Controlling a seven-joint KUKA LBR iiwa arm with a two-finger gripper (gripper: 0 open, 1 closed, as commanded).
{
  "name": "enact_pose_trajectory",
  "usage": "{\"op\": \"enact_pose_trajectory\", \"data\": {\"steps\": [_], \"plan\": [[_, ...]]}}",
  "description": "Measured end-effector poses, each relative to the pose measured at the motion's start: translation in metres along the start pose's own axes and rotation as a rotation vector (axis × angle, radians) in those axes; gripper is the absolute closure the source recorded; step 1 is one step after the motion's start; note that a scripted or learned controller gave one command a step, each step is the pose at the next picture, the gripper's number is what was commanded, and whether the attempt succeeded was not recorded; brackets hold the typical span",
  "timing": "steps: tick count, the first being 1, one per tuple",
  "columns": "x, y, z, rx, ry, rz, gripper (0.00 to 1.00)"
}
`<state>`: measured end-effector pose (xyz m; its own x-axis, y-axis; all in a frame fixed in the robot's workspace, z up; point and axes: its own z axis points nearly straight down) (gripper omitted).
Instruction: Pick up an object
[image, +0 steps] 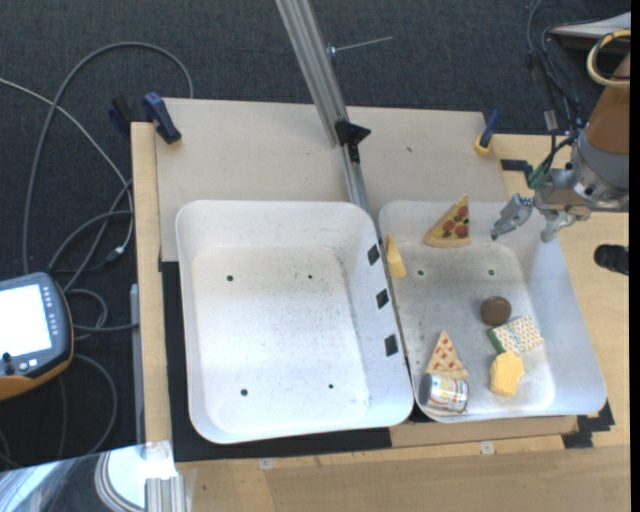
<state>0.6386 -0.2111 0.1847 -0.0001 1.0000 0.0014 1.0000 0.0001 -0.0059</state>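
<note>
The right bin (560, 300) holds several small items: a pizza slice (450, 223) at its far edge, a brown round piece (495, 310), a checkered packet (518, 335), a yellow block (507, 374), a second pizza slice (446, 354) and a small tin can (444, 393) at the near edge. A yellow piece (396, 258) leans on the divider between the bins. My gripper (531, 219) hangs over the far right of this bin, open, its two fingers spread with nothing between them. It is right of the far pizza slice.
The left bin (200, 300) sits beside the right one. A slanted metal pole (320, 80) rises from the back of the bench. Blue clamps (160, 115) and a yellow clamp (487, 135) grip the board's far edge. A handheld pendant (30, 330) lies at far left.
</note>
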Motion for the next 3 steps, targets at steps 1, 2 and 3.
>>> {"op": "enact_pose_trajectory", "data": {"steps": [1, 2, 3], "plan": [[0.009, -0.005, 0.059, 0.002, 0.002, -0.001, 0.00], [0.010, -0.005, 0.094, 0.001, 0.001, -0.002, 0.00], [0.010, -0.003, 0.080, -0.006, -0.001, -0.003, 1.00]]}}
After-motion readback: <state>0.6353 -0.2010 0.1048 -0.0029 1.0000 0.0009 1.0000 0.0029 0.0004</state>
